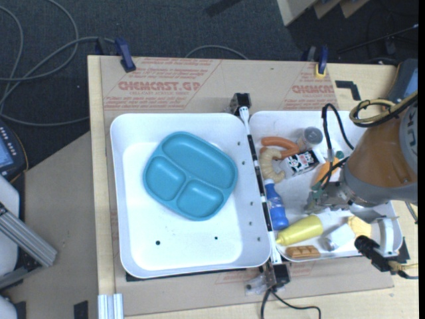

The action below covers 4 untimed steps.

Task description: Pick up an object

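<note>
The right bin point(292, 119) holds a heap of small items. An orange sausage-shaped piece point(277, 141) lies at the back, with a grey round cap point(313, 136) to its right. A black-and-white bottle point(302, 161) sits by a beige ring-shaped item point(269, 158). A blue bottle point(275, 205) lies along the bin's left wall. A yellow bottle point(300, 230) lies near the front, with a brown waffle-like piece point(303, 250) beside it. My gripper point(317, 199) hangs low over the middle of this bin, just above the yellow bottle. Nothing shows held in it.
The left bin point(133, 244) holds a blue divided plate point(190, 175). The arm's grey body point(382, 168) covers the right bin's right side, with black cables point(332, 121) looping over it. A black clamp point(240, 102) sits between the bins at the back.
</note>
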Motion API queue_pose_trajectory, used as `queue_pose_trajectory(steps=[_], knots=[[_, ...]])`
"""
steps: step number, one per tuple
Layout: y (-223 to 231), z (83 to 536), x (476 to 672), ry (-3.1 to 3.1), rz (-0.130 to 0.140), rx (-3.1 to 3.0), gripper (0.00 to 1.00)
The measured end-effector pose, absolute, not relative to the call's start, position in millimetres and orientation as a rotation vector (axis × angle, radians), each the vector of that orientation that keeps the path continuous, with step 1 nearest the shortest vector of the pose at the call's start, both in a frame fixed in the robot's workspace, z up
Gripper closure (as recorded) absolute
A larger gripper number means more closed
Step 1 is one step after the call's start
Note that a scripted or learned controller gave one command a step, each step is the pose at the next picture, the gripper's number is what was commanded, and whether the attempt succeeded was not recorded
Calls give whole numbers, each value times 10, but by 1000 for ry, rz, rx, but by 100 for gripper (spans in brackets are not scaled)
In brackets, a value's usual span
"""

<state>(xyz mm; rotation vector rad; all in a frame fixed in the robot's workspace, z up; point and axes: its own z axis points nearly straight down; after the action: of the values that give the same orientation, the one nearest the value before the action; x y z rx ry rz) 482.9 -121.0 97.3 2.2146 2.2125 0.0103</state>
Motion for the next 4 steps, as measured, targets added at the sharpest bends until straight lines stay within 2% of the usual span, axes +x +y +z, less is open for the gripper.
queue_pose_trajectory(steps=[1, 2, 3, 4], knots=[[-1210, 965, 4824, 2214, 9, 2216, 0], [-2083, 1317, 5899, 2210, 5, 2209, 0], [-1758, 815, 5700, 2228, -3, 2224, 0], [-1777, 950, 5720, 2222, 0, 2219, 100]])
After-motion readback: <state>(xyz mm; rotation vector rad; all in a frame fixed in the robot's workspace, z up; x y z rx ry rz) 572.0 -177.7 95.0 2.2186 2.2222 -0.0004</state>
